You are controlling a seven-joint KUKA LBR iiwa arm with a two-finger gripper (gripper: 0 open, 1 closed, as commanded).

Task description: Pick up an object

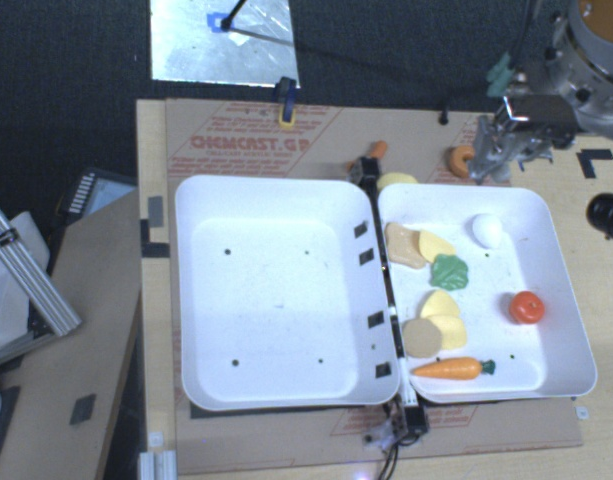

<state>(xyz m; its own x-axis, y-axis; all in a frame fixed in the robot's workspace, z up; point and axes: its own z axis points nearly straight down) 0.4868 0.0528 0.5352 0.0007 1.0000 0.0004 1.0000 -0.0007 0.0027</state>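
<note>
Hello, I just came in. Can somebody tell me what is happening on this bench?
A grey robot arm is meant to pick up an object. Its claw hangs above the far edge of the right bin, not touching any item. Toy foods lie in that bin: a carrot, a tomato, a white egg and some others.

Arm [596, 43] cut by right edge; hand [493, 158] blurred.

Toy foods lay scattered in the right-hand white bin [561, 268]: a white egg [486, 230] near the far wall, a red tomato [526, 307] toward the right side, and an orange carrot [452, 369] lying flat along the near edge. A green leafy piece [449, 271] sat mid-bin, among tan and yellow slices [418, 245] beside the central divider.
</note>
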